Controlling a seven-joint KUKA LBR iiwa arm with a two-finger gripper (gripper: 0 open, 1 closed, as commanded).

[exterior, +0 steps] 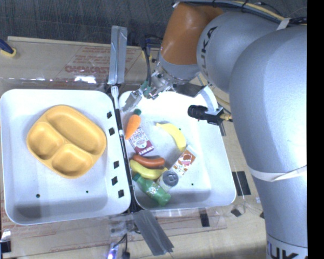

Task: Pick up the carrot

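One carrot (133,125), orange with a green top, lying in the right bin (216,161) close against its left wall, green end pointing toward the far edge. Just beside it, toward the near side, a small red-and-white packet (141,140). Nearer still, a red sausage (148,160) resting over a yellow banana (146,170), then a green bottle (154,192) with a grey cap. To the right, a second banana (175,135) and another small carton (184,162). Above the carrot's green end, near the bin's far left corner, the tool (143,94), hanging from the grey arm (259,90) with its orange band; open or clenched — cannot tell, nothing seen in its grip. In the left bin (16,193), a yellow divided tray (66,140). Under both bins, the desk (86,58).
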